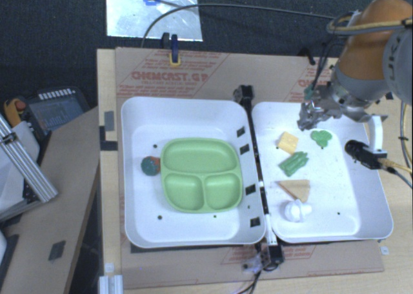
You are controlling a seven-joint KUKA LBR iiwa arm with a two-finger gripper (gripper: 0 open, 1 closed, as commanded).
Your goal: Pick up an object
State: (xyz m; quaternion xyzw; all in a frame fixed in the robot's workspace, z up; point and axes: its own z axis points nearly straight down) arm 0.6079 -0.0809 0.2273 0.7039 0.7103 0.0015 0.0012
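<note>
I am watching the worktop (193, 70) carrying two white bins side by side. The left bin (139, 115) is holding a pale green divided tray (199, 175), with a small dark green and red ball (151, 166) touching the tray's left edge. The right bin (361, 212) is holding the smaller pieces: a green block (293, 163) lying near the middle, a yellow cube (288, 142) just above it, a tan wedge (295, 189) below it, a white piece (296, 210) beneath the wedge, and a little green leafy piece (321, 137) toward the far right side. The arm (374, 48) is reaching in from the right, and its tool (309, 117) is hanging over the far part of the right bin, between the yellow cube and the green leafy piece. Whether the tool is open or closed, I cannot tell; I am seeing nothing clearly gripped in it.
</note>
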